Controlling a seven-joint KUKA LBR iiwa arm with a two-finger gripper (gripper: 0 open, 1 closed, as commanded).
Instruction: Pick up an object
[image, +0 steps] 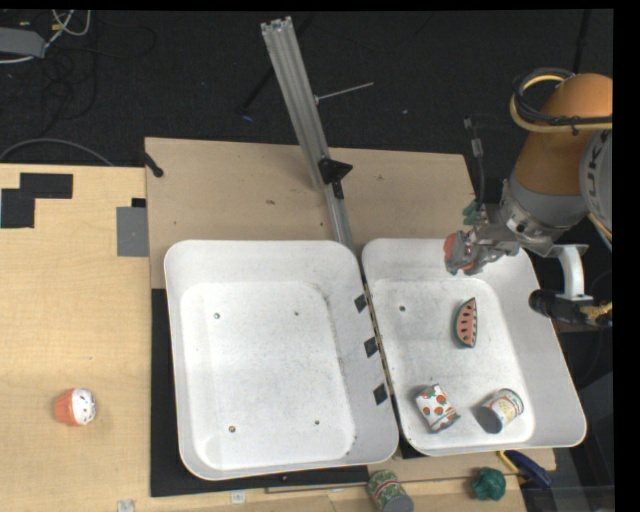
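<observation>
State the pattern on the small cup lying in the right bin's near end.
The small cup is white with red and green spots, seen in the camera view.

Illumination is even and moderately bright, from overhead. The two white bins (262, 262) read near-overexposed, with fine speckle still visible. Soft, short shadows fall beneath the bin rims and beside the can (499, 410). The floor (200, 70) at top is dim, with little detail. Focus is adequate throughout; slight softness on the gripper (468, 252).

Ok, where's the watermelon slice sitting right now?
In the camera view, the watermelon slice lies in the right bin, toward its right side, below the hand and above the small can.
</observation>
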